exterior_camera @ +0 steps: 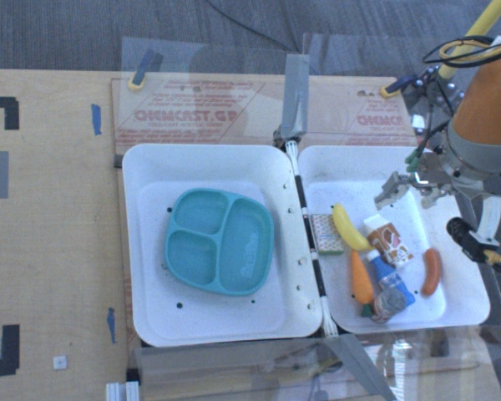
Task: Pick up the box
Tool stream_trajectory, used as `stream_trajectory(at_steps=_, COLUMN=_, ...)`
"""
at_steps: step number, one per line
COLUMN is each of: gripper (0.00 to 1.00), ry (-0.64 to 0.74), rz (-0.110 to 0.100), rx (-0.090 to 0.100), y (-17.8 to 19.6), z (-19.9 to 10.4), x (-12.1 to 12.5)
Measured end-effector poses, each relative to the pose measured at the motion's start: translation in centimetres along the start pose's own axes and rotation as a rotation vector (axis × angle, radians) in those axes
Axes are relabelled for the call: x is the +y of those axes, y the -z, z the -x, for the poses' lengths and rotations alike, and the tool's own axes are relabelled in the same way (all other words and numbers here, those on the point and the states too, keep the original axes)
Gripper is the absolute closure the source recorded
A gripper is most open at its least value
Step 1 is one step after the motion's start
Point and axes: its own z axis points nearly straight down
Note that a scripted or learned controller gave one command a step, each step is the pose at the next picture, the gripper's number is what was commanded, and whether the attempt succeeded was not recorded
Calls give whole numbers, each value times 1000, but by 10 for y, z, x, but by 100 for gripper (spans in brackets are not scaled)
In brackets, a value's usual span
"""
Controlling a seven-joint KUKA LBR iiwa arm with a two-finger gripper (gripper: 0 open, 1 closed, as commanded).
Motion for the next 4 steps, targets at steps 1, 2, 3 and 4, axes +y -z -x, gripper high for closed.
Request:
stream_trajectory(at_steps=1, gripper=0, ry=119, rz=5, rx=-2, y=-103, z=9, x=-29)
stream_trajectory(at_steps=2, gripper=100, ry=113, rz=8, rx=-4, y=-93, z=12, x=-29)
stream_trajectory(at_steps=3, gripper=100, ry=179, rz=2, rx=-1, y=-13, z=-104, x=-26)
stream_trajectory(at_steps=4, gripper=100, ry=204, rz=-2, rx=0, y=-13, z=-168, x=-49)
